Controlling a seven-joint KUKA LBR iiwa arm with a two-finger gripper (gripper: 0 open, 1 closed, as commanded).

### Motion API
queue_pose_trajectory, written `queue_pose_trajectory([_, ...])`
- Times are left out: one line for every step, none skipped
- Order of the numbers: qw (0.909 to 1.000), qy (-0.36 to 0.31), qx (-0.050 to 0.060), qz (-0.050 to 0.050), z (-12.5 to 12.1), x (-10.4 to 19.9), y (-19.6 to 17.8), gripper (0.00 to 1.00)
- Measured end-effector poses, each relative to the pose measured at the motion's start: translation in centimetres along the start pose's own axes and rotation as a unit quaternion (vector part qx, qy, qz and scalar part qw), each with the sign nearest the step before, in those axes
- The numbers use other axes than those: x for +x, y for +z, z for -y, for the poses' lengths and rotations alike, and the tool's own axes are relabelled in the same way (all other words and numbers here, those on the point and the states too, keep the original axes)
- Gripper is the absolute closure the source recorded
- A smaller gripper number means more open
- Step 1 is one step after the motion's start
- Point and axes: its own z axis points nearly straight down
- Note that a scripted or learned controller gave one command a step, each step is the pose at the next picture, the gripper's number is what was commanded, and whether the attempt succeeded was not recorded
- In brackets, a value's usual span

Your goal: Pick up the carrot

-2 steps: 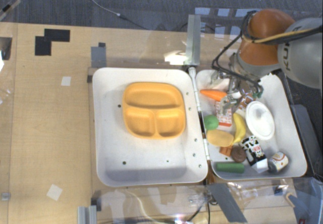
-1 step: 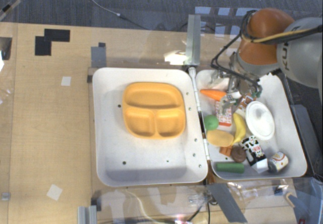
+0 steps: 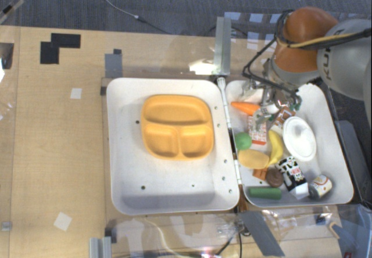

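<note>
Pale wooden bench (image 3: 52,158) under dark grey carpet at the top, two shallow white bins side by side. Left white bin (image 3: 125,187) with a yellow-orange plastic divided tray (image 3: 177,126) sitting in the middle. Right white bin (image 3: 340,178) crowded with toy food.

Small orange carrot (image 3: 244,108) lying roughly flat at the upper left of the right bin, close to the divider wall, pointing toward the left. Two-finger gripper (image 3: 271,107) just to the right of it, very near, maybe touching the thick end but too cluttered to call.

Grey arm with the orange band (image 3: 302,39) coming in from the right, bent down over the top of the right bin, wrist pointing down into it. Can't tell from this angle whether anything is grasped.

Below the carrot: small printed carton (image 3: 257,132), green round piece (image 3: 243,141), yellow banana (image 3: 276,147), yellowish lumpy potato shape (image 3: 254,159), white round bowl (image 3: 299,138), black-and-white cow-patterned toy (image 3: 290,168), green cucumber-ish stick (image 3: 264,192).
</note>
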Motion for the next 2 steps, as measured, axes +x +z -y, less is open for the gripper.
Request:
queue_pose_trajectory([0.9994, 0.033, -0.002, -0.003, -0.06, -0.17, 0.07, 0.00])
queue_pose_trajectory([0.9971, 0.076, -0.002, -0.006, -0.04, -0.06, 0.17, 0.00])
